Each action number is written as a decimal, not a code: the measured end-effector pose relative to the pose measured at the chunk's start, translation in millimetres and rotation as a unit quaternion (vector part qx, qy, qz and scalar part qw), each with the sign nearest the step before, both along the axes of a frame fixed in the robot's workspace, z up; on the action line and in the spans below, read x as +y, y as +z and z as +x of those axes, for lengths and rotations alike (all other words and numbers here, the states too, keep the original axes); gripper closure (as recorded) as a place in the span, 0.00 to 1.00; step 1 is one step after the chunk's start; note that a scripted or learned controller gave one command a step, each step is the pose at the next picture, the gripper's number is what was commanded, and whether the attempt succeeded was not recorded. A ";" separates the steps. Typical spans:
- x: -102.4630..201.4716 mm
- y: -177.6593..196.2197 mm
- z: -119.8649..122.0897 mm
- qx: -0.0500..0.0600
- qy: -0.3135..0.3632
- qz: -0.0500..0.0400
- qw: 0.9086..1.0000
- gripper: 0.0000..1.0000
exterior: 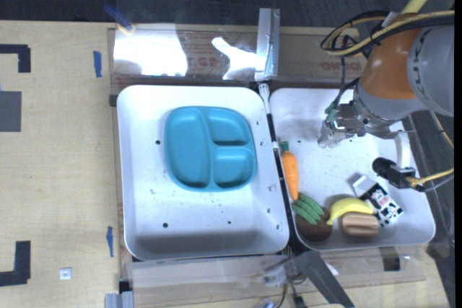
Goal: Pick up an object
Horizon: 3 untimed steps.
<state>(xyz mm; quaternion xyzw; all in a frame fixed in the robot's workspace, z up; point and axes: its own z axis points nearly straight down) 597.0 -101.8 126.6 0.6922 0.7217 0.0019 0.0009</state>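
pale wooden surface (58,177) | bore two shallow white plastic bins side by side, touching: left bin (141,227), right bin (419,223) | blue tape strips (97,63) and black markings (18,58) lay at left

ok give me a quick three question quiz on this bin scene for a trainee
1. True or false: the blue plate lies in the same bin as the carrot.
2. Which lies nearest the banana? A) the hot dog B) the carrot C) the blue plate
3. Fill in: the hand hangs over the ____ bin, as the camera sees it.

Key: 1 false; 2 A; 3 right.
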 end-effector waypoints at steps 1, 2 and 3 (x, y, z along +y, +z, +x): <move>-2.3 -1.1 -1.1 0.001 -0.002 -0.001 1.000 0.00; -32.3 10.5 -64.8 0.002 -0.015 -0.001 1.000 0.00; -85.4 -39.8 -78.9 0.000 -0.029 -0.001 1.000 0.00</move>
